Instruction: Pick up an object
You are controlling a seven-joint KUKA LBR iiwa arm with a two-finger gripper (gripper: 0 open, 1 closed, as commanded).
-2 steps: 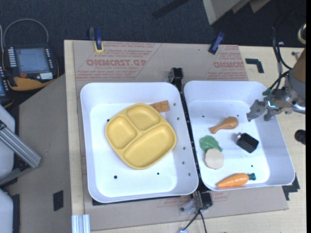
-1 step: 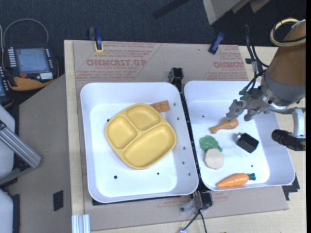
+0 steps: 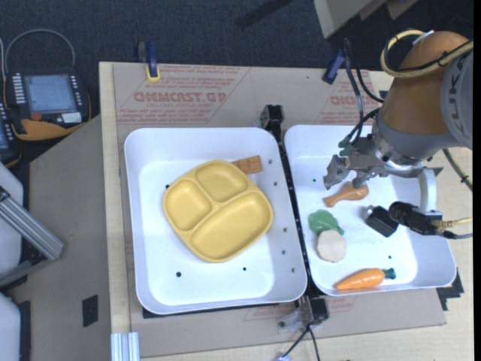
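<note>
Cardboard-covered tabletop (image 3: 225,89) carries both bins; in the right bin (image 3: 316,145), claw (image 3: 347,173) hovers, released, just above-left of the orange drumstick-shaped toy (image 3: 347,195), whose long axis runs left-right.

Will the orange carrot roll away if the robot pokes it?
Probably a bit. The carrot looks round and tapered, lying on its side on the right bin's flat floor, so it may roll in a curve. It looks like smooth, stiff plastic, so it's likely light and could slip from the gripper.

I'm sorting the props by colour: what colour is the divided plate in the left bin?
Yellow; the divided plate shows plainly in the camera view.
</note>
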